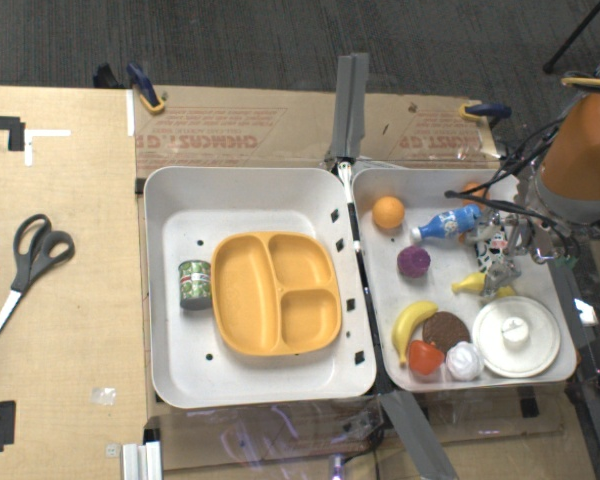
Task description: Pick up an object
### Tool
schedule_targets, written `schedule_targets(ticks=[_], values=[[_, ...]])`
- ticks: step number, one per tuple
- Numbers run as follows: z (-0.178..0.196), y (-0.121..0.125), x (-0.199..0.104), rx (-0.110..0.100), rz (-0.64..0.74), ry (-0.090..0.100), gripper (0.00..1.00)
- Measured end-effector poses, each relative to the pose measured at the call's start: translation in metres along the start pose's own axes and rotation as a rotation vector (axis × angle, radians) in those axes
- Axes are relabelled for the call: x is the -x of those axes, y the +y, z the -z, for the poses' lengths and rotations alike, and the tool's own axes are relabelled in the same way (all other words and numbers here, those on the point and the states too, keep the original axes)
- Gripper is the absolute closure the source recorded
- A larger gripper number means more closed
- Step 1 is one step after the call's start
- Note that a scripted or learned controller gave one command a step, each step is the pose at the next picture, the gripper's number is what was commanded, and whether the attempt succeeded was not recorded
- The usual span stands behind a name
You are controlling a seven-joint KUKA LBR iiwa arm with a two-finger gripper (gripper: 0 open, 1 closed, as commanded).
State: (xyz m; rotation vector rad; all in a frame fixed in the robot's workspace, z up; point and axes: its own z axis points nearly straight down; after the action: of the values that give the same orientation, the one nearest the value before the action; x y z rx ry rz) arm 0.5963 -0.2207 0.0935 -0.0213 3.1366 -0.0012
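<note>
Your metal two-finger gripper (497, 251), its opening impossible to judge, sits low in the right white bin (372, 298) among smooth plastic toys: one blue bottle (446, 224) just left, one small yellow piece (472, 284) beneath, two round fruits beyond.

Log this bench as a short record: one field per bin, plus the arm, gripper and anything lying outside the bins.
left bin: yellow divided tray, small green can beside it
right bin: orange, blue bottle, purple ball, banana, brown disc, white lidded bowl
arm: over right bin's far right side
gripper: low among items, finger state unclear
outside bins: scissors on bench, left
</note>
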Motion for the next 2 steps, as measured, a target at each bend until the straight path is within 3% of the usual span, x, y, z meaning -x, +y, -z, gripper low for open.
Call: schedule_targets(ticks=[1, 2], values=[[0.001, -0.001, 0.023, -0.001, 0.058, -0.003, 0.0], [0.0, -0.001, 0.005, 0.001, -0.108, 0.0, 0.0]])
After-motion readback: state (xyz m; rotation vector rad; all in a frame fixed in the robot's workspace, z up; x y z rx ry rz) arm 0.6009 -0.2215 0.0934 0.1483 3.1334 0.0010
